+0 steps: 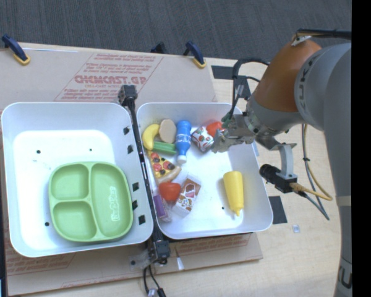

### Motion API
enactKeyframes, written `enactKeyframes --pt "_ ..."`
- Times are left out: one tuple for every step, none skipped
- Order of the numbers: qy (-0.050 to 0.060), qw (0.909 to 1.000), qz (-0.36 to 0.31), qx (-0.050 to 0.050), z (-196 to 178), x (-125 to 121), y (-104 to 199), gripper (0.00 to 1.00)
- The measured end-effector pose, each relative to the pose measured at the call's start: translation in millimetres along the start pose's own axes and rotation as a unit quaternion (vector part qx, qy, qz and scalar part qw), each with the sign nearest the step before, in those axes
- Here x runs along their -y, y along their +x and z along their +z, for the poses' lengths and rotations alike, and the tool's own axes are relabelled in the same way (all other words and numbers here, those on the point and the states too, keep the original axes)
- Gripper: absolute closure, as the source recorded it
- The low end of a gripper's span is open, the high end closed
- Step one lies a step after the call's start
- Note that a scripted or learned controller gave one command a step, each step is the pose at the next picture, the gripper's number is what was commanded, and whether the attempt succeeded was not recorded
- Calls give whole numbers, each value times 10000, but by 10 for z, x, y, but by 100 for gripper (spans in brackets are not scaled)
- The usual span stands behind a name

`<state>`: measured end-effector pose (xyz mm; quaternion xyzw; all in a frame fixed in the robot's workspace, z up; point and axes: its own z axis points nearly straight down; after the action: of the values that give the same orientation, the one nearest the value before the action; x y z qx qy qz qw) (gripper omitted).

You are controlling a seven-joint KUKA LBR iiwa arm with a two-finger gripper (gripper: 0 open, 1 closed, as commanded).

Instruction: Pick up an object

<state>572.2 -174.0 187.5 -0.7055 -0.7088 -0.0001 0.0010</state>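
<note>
- the arm (pixel 309 85), grey with an orange band, reaches in from the right; its gripper (pixel 226 138) sits low at the far right of the right bin (pixel 253 218).
- whether the jaws are open or closed cannot be told from this angle; nothing can be seen held in them.
- just left of the gripper lie a small red-and-white patterned object (pixel 202 139) and a red piece (pixel 214 128); contact cannot be told.
- further left: a blue bottle (pixel 182 136) with a white label, unreadable, a yellow banana (pixel 149 135), a tan round piece (pixel 167 129), and a green stick (pixel 163 146).
- nearer: a pizza slice toy (pixel 162 166), a red tomato-like toy (pixel 169 192), a small carton (pixel 188 195) with print too small to read, and a yellow mustard bottle (pixel 234 190).
- the left bin (pixel 25 129) holds a green divided plate (pixel 90 201) with faint embossed lettering, illegible.
- the cardboard sheet (pixel 68 67) beyond the bins reads "chemcast gp" in red.
</note>
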Motion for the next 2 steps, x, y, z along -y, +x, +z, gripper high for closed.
enactKeyframes --pt "9 10000 3 -1 9 6 -1 0" --pt "9 10000 -20 -18 796 531 -126 0"
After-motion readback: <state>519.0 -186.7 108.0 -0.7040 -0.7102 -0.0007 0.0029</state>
